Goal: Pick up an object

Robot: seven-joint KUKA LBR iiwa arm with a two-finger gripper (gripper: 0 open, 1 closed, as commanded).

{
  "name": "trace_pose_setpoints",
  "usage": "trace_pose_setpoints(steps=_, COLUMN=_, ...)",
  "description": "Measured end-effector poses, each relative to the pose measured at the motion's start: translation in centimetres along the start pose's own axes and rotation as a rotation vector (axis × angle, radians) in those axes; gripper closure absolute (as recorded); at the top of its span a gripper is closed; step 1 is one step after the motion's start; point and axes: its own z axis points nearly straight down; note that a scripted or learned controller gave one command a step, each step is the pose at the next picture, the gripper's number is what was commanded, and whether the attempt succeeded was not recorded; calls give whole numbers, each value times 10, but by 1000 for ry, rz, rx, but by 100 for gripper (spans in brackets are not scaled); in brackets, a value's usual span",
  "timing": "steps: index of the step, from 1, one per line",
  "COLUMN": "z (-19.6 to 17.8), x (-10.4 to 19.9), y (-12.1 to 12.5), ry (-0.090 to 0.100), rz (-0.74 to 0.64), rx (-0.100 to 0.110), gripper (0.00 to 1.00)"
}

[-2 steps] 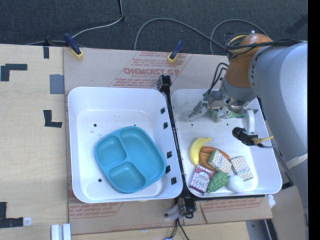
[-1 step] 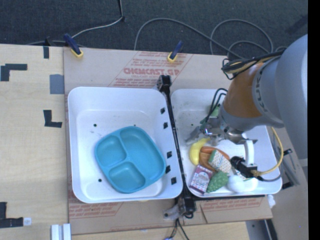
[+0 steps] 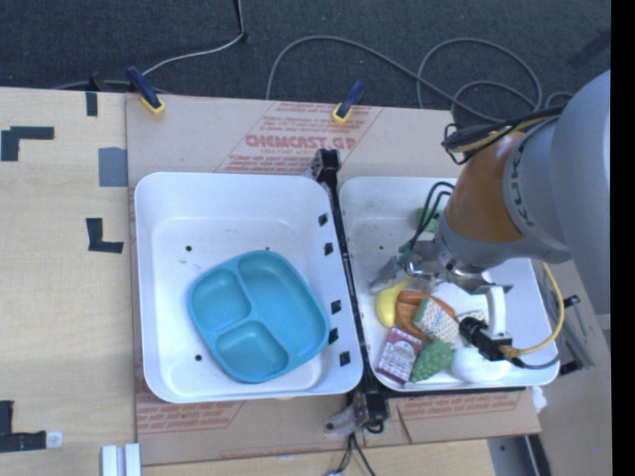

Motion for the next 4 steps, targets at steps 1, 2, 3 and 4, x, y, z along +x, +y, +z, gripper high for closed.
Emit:
trace_pose_setpoints(steps=1, z=0, x=-12, y=-23, ry=-1, rz=0, rx=-2, gripper=0)
trace_pose_setpoints(steps=2, z=0, x=-5, y=-38, ry=-4, rz=2, rx=-4, gripper=0)
trace_pose_setpoints(steps=3, z=-1, x=-6, y=-64, ry=-3, rz=0, rx=-5, gripper=0)
trace_pose_setpoints(steps=4, z=1, x=5, y=-12, ry=-1, rz=1, rx=3, gripper=0)
